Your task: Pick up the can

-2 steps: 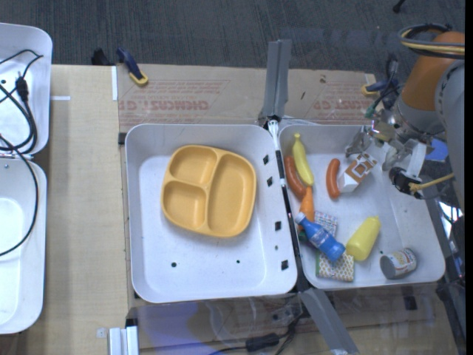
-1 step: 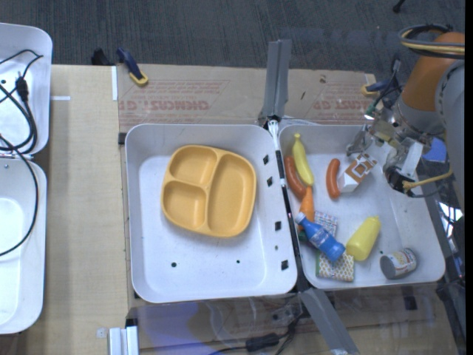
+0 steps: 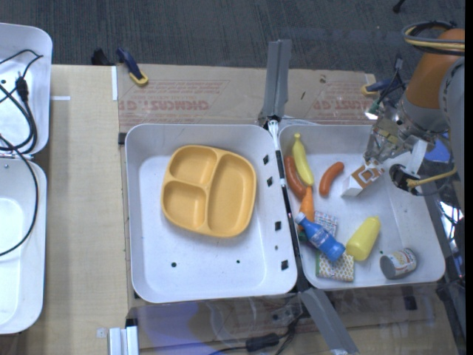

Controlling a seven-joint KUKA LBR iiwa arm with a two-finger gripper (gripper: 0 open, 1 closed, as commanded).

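One can (image 3: 399,262) is what we want, and it lies on its side in the near right corner of the right bin (image 3: 425,220), close to both walls. We judge those walls the main risk: fingers coming down there may strike the rim, and a round can could roll away. Just left of it sits a yellow bottle (image 3: 363,238), narrowing the approach. Farther left lie a blue bottle (image 3: 322,237) and a sponge (image 3: 336,268). Open floor lies between can and carton (image 3: 362,179). At the far right our gripper (image 3: 384,148) hangs over that carton, fingers slightly spread, pinching nothing we can see.
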